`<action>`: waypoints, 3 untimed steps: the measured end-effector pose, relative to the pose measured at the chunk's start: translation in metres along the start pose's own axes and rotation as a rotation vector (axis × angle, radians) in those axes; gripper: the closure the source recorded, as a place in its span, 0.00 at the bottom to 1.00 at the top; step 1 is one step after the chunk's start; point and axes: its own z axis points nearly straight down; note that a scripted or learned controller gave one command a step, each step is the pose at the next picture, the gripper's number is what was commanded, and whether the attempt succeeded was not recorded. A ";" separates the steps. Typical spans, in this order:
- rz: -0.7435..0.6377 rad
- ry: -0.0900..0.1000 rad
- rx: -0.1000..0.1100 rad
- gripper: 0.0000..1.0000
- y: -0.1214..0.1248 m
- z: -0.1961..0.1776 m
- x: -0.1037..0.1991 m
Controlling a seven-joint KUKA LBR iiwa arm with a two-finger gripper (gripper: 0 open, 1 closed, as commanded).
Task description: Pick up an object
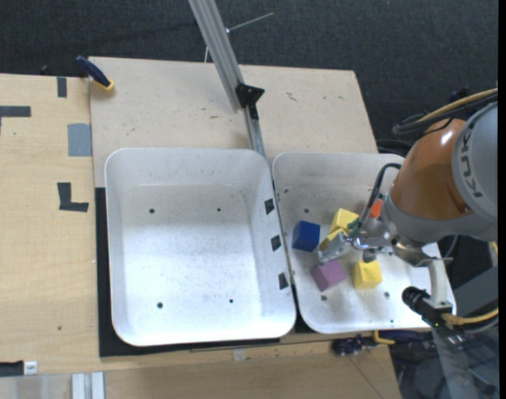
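The right shallow white plastic bin (319, 173) is the landmark. Inside it lie four small blocks: one blue cube (306, 236) toward the bin's left wall, one purple block (327, 274) just below the blue cube, and two yellow blocks, the upper yellow block (344, 221) and the lower yellow block (367, 273). The grey arm with its orange band (427, 181) reaches over the bin's right side, and its claw (342, 244) sits low among the blocks, between the two yellow ones and beside the blue cube. I cannot tell how far the claw is open or whether it grips anything. Left of this bin, touching it, sits the second white bin (128, 173) on the wooden desk (169, 98).
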 end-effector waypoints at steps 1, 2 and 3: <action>0.000 -0.001 -0.007 0.00 0.001 0.031 0.000; 0.000 0.000 -0.004 1.00 0.000 0.024 0.001; 0.001 -0.003 -0.012 1.00 0.000 -0.033 -0.009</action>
